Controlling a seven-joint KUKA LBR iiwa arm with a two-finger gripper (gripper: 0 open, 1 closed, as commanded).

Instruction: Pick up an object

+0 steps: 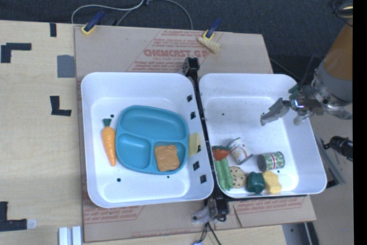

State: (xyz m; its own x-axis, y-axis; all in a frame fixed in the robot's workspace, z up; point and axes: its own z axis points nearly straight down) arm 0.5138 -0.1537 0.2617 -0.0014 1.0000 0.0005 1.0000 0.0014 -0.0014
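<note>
My gripper (284, 117) hangs over the right side of the right bin (246, 89), its two fingers spread open with nothing between them. The objects lie in a cluster at that bin's front, below the gripper: a small green-labelled can (273, 160), a white and red can (238, 151), a red piece (221, 152), a green cucumber (222, 174), a speckled cookie (236, 178), a dark green piece (256, 182) and a yellow piece (273, 183).
The left bin (97, 89) holds a blue divided tray (143, 137) with a toast slice (167, 158) in one compartment, a carrot (109, 144) at its left and a yellow piece (194, 143) at its right. Black clips join the bins at the centre wall (196, 117).
</note>
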